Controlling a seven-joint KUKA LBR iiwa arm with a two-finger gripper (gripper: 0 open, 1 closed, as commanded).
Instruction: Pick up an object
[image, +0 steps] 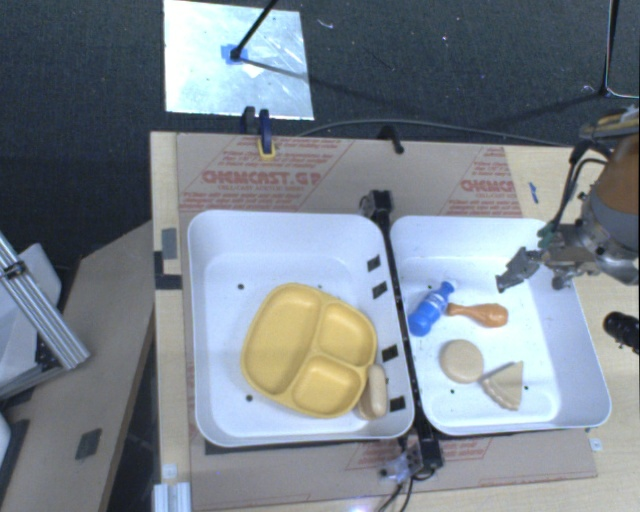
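Nearest the camera, a tan wedge (504, 384) lies by the right bin's (580, 340) front edge, beside a round biscuit-like disc (461, 360). Behind them sit a blue bottle (429, 310) near the bin's left wall and a small drumstick (480, 314). All 4 look light, stiff and probably plastic-slick; the drumstick's narrow neck seems the surest place to pinch. Above the bin's right rear part hangs the gripper (522, 268), fingers apart, holding nothing.

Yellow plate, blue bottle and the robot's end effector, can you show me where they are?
yellow plate (305, 345): camera view, on the divider ridge between its compartments.
blue bottle (428, 312): camera view, on the middle of its body.
end effector (520, 268): camera view, at the dark fingertips above the right bin.
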